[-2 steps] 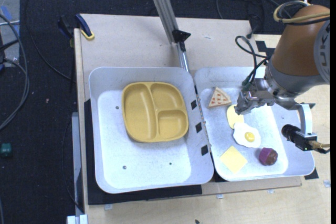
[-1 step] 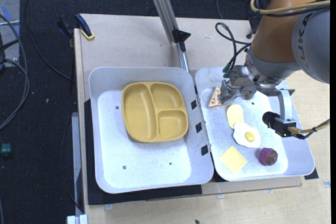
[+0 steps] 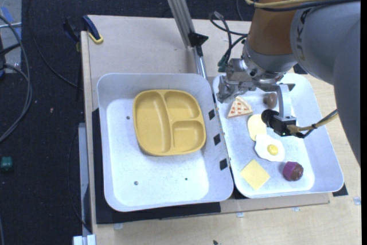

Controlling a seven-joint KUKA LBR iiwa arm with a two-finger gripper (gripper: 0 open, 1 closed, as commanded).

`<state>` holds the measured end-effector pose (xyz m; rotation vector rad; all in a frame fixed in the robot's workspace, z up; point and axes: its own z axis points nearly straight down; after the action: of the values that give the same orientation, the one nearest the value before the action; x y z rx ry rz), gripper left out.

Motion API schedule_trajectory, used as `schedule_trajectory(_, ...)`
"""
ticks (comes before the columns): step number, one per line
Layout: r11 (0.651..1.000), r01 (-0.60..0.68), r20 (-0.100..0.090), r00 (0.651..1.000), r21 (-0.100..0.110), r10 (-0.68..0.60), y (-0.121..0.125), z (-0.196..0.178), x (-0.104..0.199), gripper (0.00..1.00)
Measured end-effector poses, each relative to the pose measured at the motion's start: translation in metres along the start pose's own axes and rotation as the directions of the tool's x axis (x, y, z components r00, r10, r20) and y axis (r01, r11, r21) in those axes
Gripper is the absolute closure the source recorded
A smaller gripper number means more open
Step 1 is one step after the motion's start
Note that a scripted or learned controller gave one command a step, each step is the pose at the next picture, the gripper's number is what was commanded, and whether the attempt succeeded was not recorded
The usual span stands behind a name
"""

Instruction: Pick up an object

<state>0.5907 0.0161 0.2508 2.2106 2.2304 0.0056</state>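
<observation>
Pale wooden bench [image 3: 143,46] under two white bins [image 3: 166,186], dark cabled floor [image 3: 40,20] beyond; end effector [image 3: 235,89] state unclear

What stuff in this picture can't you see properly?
- The gripper, camera view: whether its jaws are open or shut; the wrist above covers them.
- The right bin, far corner: hidden by the arm.
- The brown thing beside the pizza slice: too small and partly covered to name.
- The purple thing: too small to name.
</observation>
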Motion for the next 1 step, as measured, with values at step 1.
schedule_trajectory(1, 1.000, -0.002, 0.001, 1.000, 0.002, 0.002, 0.0178, 0.0071, 0.0398, 1.00)
